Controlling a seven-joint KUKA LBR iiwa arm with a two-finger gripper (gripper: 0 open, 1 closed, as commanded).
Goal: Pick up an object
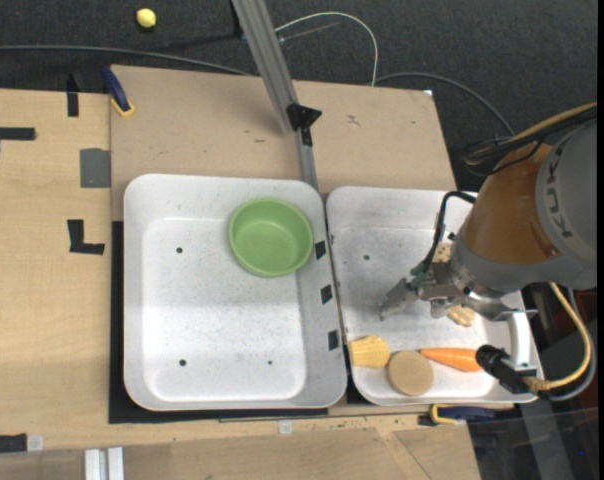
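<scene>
The bins [152,268] looked like smooth white plastic, speckled with dark scuffs. The green bowl [271,236] was matt plastic. The bench [202,118] looked like dull brown board.

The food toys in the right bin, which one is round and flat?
The tan cookie-like disc, at the bin's near edge. The yellow piece beside it is blocky, and the orange carrot is long and pointed.

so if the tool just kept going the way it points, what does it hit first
The tool points left and a little down over the right bin. Going straight on, it would probably meet the bin's bare floor, then the divider between the two bins. The yellow piece lies below that line. Its height is unclear.
</scene>
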